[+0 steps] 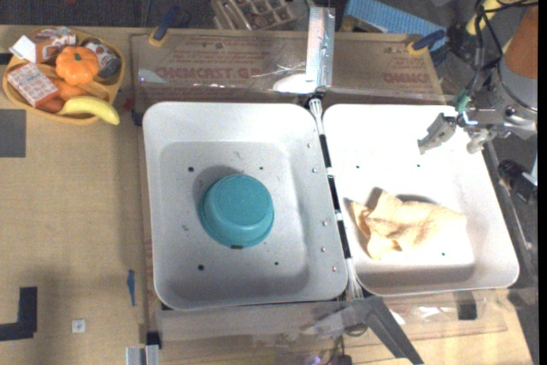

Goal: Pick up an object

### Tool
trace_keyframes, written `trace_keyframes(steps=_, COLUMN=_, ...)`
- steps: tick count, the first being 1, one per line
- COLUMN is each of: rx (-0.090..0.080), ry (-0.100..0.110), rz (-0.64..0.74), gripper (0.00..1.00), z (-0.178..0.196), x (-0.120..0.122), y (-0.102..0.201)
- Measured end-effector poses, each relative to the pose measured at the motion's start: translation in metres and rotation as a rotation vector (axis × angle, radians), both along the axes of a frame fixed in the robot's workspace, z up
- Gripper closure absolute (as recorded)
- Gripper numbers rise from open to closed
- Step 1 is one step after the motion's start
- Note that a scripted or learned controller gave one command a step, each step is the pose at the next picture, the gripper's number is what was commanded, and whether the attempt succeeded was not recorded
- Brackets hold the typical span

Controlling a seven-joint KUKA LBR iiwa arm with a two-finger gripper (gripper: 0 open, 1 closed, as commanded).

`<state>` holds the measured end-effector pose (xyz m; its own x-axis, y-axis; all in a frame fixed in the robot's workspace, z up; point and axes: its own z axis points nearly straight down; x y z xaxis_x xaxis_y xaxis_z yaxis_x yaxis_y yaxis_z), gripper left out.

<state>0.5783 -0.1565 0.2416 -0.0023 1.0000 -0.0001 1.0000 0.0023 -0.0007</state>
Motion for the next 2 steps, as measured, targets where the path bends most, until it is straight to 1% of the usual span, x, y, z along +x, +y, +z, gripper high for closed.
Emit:
trace_keyframes(steps=1, rx=-0.001, ry=-0.008, rz=-0.02, gripper=0.0, z=-0.146, x=-0.063, y=0.013)
trace_keyframes(steps=2, rx=-0.001, ry=-0.002, rz=0.009, gripper=0.0, z=-0.133, x=-0.057, y=-0.032)
